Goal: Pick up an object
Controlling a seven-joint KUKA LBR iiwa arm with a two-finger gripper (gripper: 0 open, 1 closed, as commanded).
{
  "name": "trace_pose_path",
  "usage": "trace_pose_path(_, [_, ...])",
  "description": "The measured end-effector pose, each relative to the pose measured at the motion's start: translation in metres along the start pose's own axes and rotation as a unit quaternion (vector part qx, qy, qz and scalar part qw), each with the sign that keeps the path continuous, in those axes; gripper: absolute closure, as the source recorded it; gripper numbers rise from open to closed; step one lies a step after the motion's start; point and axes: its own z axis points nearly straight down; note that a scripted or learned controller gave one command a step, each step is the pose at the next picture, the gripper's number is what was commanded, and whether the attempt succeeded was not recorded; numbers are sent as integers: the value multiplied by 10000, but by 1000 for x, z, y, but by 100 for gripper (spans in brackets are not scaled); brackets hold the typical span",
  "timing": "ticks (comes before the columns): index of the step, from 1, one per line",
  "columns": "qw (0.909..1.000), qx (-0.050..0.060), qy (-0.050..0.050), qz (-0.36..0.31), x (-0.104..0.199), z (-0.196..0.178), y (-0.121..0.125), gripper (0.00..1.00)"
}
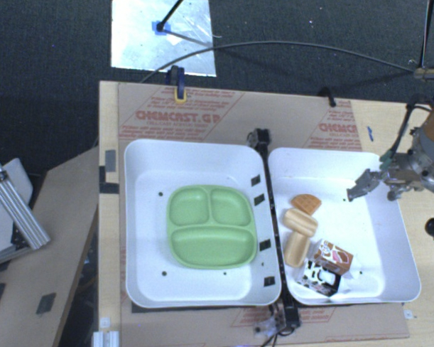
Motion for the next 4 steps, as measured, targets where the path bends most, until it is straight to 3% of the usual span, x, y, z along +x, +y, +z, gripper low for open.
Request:
trace_pose_path(1, [10000,-49,-9,-13,0,-5,2,0])
trace_pose_path(3, [10000,-39,-6,4,0,78,1,0])
trace_pose_path(4, [10000,-27,-1,4,6,138,-2,0])
